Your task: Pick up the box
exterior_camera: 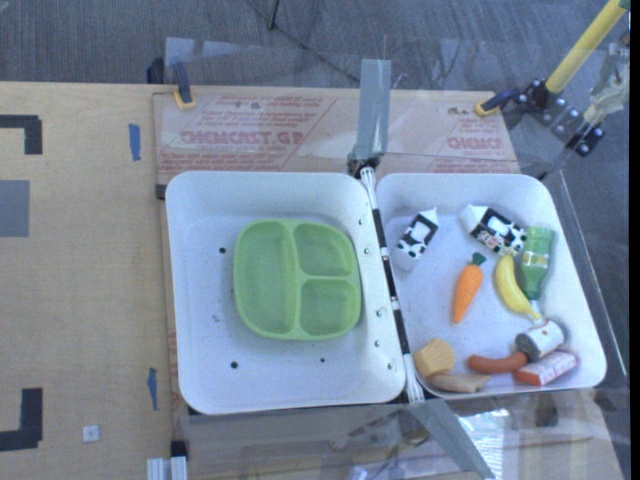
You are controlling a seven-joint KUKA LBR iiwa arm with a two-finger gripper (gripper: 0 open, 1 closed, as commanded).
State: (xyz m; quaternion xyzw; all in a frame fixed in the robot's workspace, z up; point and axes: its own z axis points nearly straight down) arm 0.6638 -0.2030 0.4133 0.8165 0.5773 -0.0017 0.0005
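1. The wooden desk (80, 268) carries two shallow white plastic bins. The right bin (585, 268) holds the carrot (466, 288), your landmark here; the left bin (190, 368) lies well left of it.
2. A smooth green divided plate (296, 278) sits alone, well left of the carrot.
3. A curved yellow banana (514, 288) lies just right of the carrot. A glossy red sausage (497, 362) lies below the carrot.
4. The box (547, 369), small, flat-sided, red and white, most likely the target, lies below and right of the carrot, close against the bin's near corner.
5. A short white cylinder (540, 340) touches or nearly touches the box on the side toward the carrot.
6. How far the jaws are open, and whether they hold anything, cannot be told.
7. To do the approach well, come straight down and close across the box's short sides. Turn the wrist so one finger slips between the box and the cylinder, and keep off the sloping bin wall.
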